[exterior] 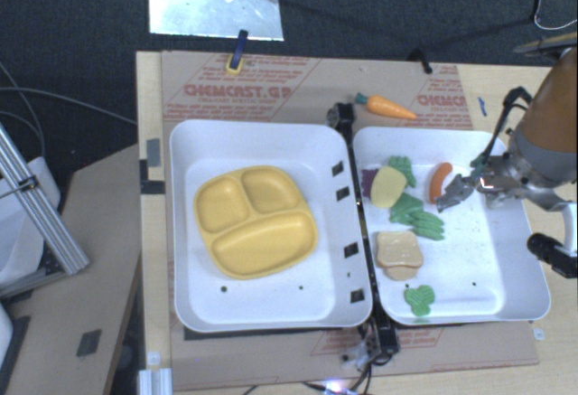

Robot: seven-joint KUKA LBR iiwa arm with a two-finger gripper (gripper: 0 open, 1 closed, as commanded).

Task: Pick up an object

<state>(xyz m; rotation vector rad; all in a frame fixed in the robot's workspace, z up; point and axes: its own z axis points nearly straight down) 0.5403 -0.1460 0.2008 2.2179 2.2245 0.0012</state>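
The right bin (515, 294) holds several toy foods. A red sausage (440, 178) lies near its top middle, and my gripper (458, 189) hangs just to its right, low over the bin floor. Left of the sausage sit a yellow fruit (388, 187), a purple piece (368, 178) and a green leafy piece (400, 169). Green vegetables (420, 218) lie below them. Lower down rest a slice of toast (398, 250) and a small green broccoli (419, 298). Nothing is visibly held by the gripper.
The left bin (190, 294) holds a yellow compartment plate (256, 220). An orange carrot (386, 107) lies on the cardboard behind the right bin. A blue and yellow tool (237, 51) rests at the bench's back edge. The arm's grey body (546, 149) stands over the right bin's right side.
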